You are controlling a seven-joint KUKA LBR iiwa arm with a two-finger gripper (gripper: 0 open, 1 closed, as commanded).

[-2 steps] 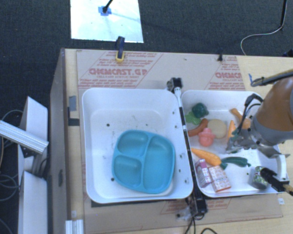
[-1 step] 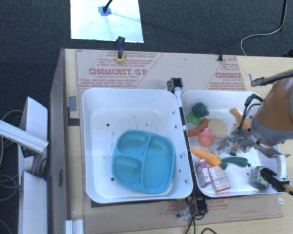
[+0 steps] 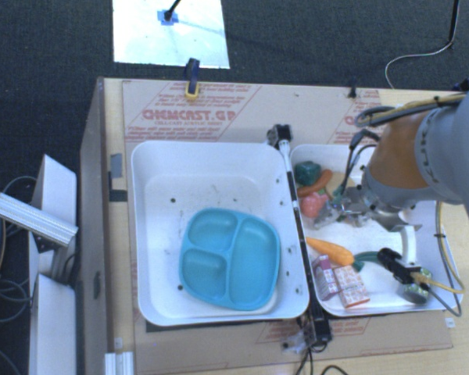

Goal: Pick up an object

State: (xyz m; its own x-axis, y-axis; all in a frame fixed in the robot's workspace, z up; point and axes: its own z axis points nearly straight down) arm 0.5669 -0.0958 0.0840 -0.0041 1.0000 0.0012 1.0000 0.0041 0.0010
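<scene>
My gripper hangs low over the middle of the right bin, with the grey arm and its orange band reaching in from the right. Just left of the gripper lies a pink-red toy, very close to it; whether they touch I cannot tell. Behind that sit a green toy and an orange-red piece. An orange carrot lies in front of the gripper. Two pink boxes rest at the bin's front edge. A green piece lies beside the carrot.
The left bin holds a blue divided plate. A dividing rail runs between the two bins. Cables loop over the arm at the back right. The bench's left edge drops off beside a metal frame.
</scene>
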